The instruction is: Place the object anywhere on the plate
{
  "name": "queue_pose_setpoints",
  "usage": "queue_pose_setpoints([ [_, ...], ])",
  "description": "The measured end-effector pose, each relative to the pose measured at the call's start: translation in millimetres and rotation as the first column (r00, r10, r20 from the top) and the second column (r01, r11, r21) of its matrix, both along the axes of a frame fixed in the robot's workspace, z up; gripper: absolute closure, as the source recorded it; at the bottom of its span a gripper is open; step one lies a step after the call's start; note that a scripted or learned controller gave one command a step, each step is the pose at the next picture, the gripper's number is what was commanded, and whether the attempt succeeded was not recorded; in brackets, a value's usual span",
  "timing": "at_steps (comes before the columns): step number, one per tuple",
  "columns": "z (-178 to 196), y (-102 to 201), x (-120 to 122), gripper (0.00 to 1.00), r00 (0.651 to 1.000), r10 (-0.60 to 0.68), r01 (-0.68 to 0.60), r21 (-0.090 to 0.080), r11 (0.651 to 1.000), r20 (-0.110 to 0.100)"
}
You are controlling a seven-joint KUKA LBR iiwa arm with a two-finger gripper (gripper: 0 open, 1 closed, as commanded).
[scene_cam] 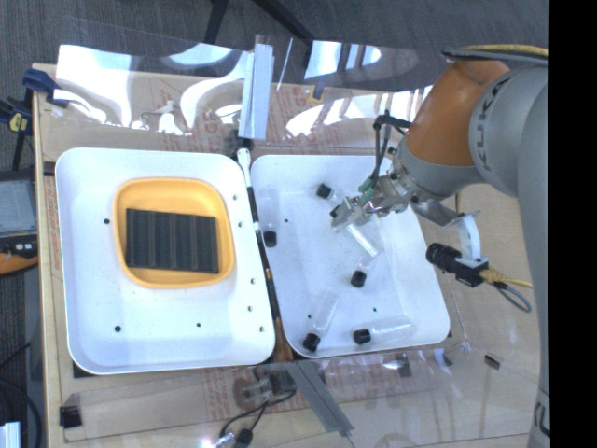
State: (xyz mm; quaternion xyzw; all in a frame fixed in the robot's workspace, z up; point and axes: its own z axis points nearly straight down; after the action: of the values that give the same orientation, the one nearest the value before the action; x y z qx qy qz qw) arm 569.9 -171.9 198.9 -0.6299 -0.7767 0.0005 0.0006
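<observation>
A yellow plate [173, 201] with a dark ribbed slab [173, 241] on it rests in the left white bin [93, 325]. Several clear tubes with black caps lie in the right white bin [424, 311]: one near the middle [362, 269], one at the front left [318, 326], one at the front [382, 331]. A small black cap [323, 191] lies at the back, and another black piece [270, 238] sits by the left wall. My gripper [348, 211] hangs low over the right bin's middle, just above a clear tube [363, 242]. Nothing visibly hangs from it.
A raised ridge [256, 250] separates the two bins. A metal bar [256, 87] and shiny film lie behind the bins. The grey and orange arm [466, 129] covers the right bin's back right corner.
</observation>
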Motion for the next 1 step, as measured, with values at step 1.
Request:
queue_pose_setpoints([
  [1, -17.2, 31.6, -57.1, 1.00, 0.985, 0.174, -0.174, 0.002, 0.985, -0.004],
])
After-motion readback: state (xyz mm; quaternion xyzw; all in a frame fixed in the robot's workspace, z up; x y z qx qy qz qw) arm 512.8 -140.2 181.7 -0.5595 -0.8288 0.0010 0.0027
